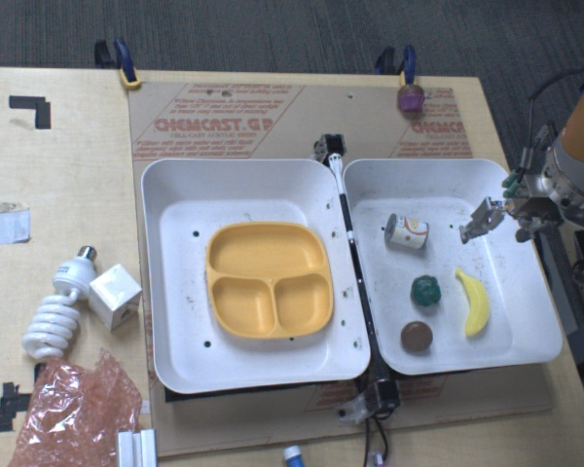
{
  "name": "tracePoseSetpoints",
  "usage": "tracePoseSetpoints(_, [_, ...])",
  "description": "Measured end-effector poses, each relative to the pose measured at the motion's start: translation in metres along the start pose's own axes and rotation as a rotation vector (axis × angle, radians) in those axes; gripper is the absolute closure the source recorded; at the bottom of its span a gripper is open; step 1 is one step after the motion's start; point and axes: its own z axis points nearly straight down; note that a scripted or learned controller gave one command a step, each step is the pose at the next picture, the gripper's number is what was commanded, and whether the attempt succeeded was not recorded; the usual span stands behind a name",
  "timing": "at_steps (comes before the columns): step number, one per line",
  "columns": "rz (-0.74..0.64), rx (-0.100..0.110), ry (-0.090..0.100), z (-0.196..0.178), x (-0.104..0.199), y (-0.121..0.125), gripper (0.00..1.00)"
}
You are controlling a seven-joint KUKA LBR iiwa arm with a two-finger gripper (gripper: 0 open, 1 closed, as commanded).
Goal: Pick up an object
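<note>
The right bin [526, 353] holds a small white can [407, 232] lying on its side, a dark green ball [425, 291], a yellow banana [474, 303] and a brown round piece [417, 336]. My gripper [481, 220] hangs over the bin's upper right part, to the right of the can and above the banana. It touches none of them and nothing is seen in it. The arm comes in from the right edge.
The left bin [175, 348] carries a yellow divided tray [270, 280]. A purple item [411, 97] sits on the board behind the bins. On the bench at the left lie a spiral light bulb [58, 309], a white cube [115, 295] and crumpled pink plastic [73, 412].
</note>
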Motion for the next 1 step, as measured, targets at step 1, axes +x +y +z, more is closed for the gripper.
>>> tracePoseSetpoints(1, [0.002,0.0,0.001,0.1534,0.0489,-0.0155,0.0])
